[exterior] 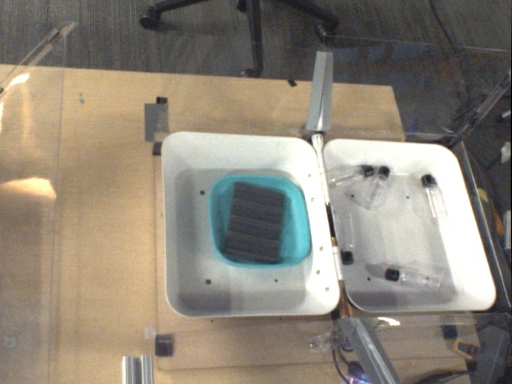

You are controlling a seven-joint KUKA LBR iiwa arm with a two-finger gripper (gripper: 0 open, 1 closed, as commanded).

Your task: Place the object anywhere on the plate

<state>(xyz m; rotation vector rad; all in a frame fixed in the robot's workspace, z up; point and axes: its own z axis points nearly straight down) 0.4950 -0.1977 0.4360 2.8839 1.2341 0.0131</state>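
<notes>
No text, label, brand, number or sign can be read anywhere in this view.

Two bins sit side by side on the bench point(96, 238), touching along their inner rims. In the left bin point(180, 214) lies a plate point(298, 230), with a ribbed block point(256, 222) resting on it. Several small tubes point(432, 198) lie scattered in the right bin point(472, 278).

- The office chair base point(248, 6) at twelve o'clock is cut off by the top edge.
- The clear tubes point(404, 276) at four o'clock are too faint to make out.
</notes>
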